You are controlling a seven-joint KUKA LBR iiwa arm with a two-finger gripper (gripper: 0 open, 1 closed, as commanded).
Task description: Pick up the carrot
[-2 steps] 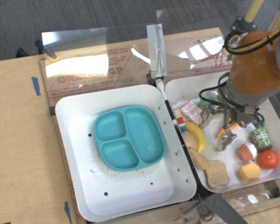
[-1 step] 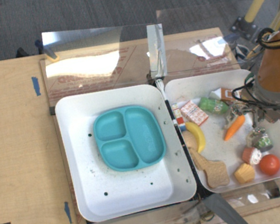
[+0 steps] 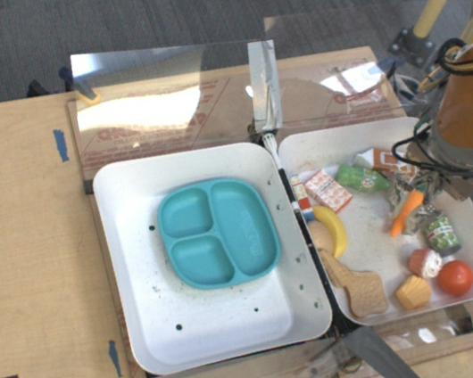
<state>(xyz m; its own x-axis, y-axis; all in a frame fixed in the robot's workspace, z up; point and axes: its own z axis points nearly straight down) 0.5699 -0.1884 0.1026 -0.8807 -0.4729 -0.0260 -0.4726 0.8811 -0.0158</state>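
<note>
**Carrot lies in the right bin, beside the arm's wrist**

Camera view: the grey arm with its orange band [image 3: 472, 101] is cut off at the right edge, and the gripper [image 3: 442, 183] is lost among dark cables, so its state cannot be told. The small, slim orange carrot [image 3: 405, 211] lies tilted on the floor of the right shallow white bin [image 3: 381, 239], just left of the gripper, between a green packet [image 3: 363, 177] and a green-labelled round item [image 3: 442, 233].
</note>
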